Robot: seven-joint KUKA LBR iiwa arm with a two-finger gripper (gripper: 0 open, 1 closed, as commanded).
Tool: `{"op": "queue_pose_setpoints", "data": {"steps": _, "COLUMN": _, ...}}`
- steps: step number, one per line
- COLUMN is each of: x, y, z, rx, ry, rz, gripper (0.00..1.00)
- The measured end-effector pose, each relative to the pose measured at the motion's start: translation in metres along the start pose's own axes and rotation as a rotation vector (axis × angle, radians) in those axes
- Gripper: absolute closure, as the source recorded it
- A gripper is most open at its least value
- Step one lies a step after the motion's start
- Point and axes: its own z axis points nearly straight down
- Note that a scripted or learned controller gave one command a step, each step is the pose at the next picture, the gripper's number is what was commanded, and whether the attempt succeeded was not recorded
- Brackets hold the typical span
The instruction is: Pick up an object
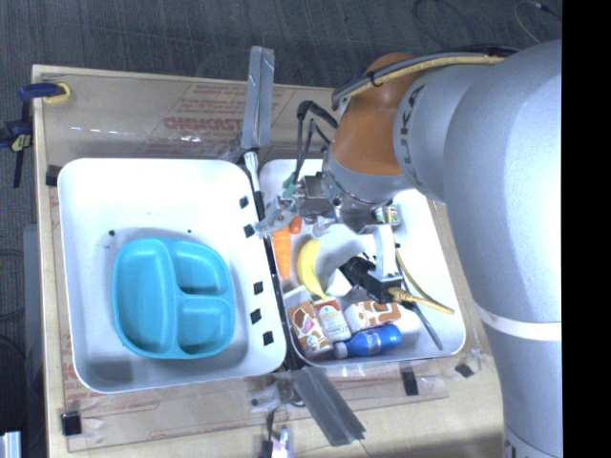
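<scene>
My gripper hangs low in the right bin, close to its left wall. Directly below it lies an orange carrot, running along that wall. A yellow banana curves just right of the carrot. Nearer the front of the bin lie two brown and white snack packs and a blue bottle on its side. Nothing can be seen held in the gripper. The arm's orange band and grey body cover the back and right of this bin.
The left bin holds a blue divided plate. A dividing wall with black clips separates the two bins. A small green and white pack peeks out beside the wrist.
</scene>
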Motion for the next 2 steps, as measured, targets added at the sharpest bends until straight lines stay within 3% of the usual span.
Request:
{"op": "queue_pose_setpoints", "data": {"steps": 1, "x": -0.03, "y": -0.026, "z": 0.066, "rx": -0.022, "ry": 0.019, "rz": -0.121, "gripper": 0.0}}
{"op": "queue_pose_setpoints", "data": {"steps": 2, "x": -0.035, "y": -0.01, "z": 0.074, "rx": -0.019, "ry": 0.027, "rz": -0.282, "gripper": 0.0}}
